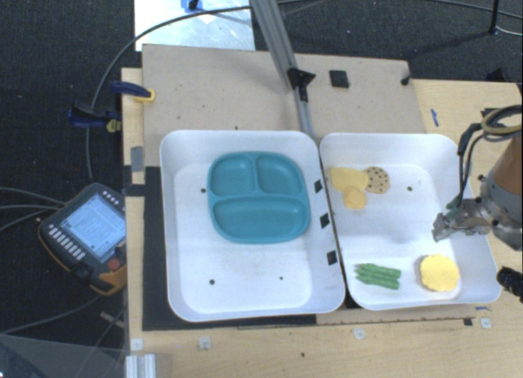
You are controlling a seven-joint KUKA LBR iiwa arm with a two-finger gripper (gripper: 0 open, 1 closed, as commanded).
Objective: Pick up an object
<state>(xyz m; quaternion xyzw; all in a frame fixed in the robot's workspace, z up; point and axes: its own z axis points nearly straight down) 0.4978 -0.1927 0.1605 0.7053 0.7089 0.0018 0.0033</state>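
The gripper [445, 228] hangs at the right bin's [409, 164] right wall, open floor to its left; whether it is released or clenched cannot be told. Yellow disc [440, 273], green beans [378, 275], cookie [377, 179], yellow pieces [349, 184] lie inside. The left bin [245, 278] holds a teal divided plate [259, 197].

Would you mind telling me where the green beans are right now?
The green beans lie in the right bin, near its front-left corner, just left of the round yellow piece.
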